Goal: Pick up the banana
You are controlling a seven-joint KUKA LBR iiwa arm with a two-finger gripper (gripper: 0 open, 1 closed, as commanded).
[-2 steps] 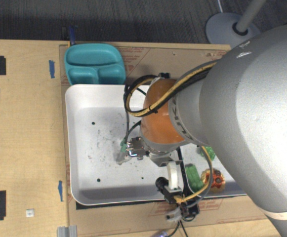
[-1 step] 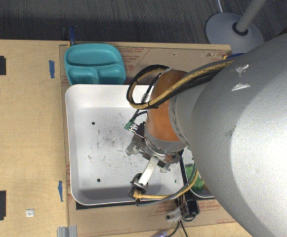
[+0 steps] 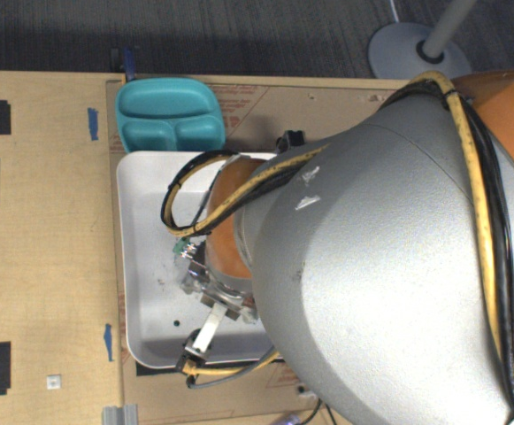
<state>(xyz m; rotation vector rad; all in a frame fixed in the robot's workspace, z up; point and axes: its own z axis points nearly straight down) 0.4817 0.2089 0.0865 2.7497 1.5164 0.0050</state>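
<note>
My grey arm (image 3: 380,255), with its orange band (image 3: 226,237), reaches in from the right and hangs low over the white bin (image 3: 146,264). The gripper (image 3: 202,283) sits below the band, over the middle of the bin and pointing down toward its floor. The arm's bulk covers the right half of the bin and whatever lies under it. The bare strip of bin floor on the left holds only a few small dark specks.
A teal compartment tray (image 3: 170,113) lies just behind the bin's far edge. Brown cardboard (image 3: 44,237) covers the bench to the left. A grey round stand base (image 3: 411,51) is on the floor at the back right.
</note>
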